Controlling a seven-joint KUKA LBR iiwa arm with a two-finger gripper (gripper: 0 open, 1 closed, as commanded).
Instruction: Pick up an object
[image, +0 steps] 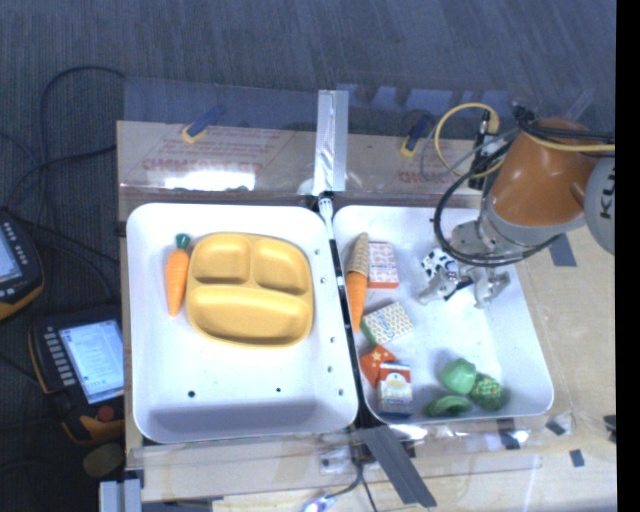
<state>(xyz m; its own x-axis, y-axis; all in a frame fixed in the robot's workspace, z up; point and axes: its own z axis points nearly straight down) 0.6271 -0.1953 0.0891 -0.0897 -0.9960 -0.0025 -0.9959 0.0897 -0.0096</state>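
Note:
My gripper (461, 290) hangs low over the upper right part of the right bin (530, 340), its two silver fingers (432, 292) spread apart and open, with nothing seen between them. A small black-and-white spotted object (436, 265) lies just up and left of the gripper, close to the left finger. Elsewhere in this bin are a cone-shaped orange piece (355, 275), a red-and-white box (382, 265), a checkered box (388, 323), a red piece (374, 361), a small carton (395, 386) and green toys (458, 376).
The left bin (150, 400) holds a yellow divided tray (250, 288) and a toy carrot (176, 280) at its left side. A ridge (335, 300) separates the two bins. Cables loop behind the arm's orange band (540, 180). Bare floor shows in the right bin's middle right.

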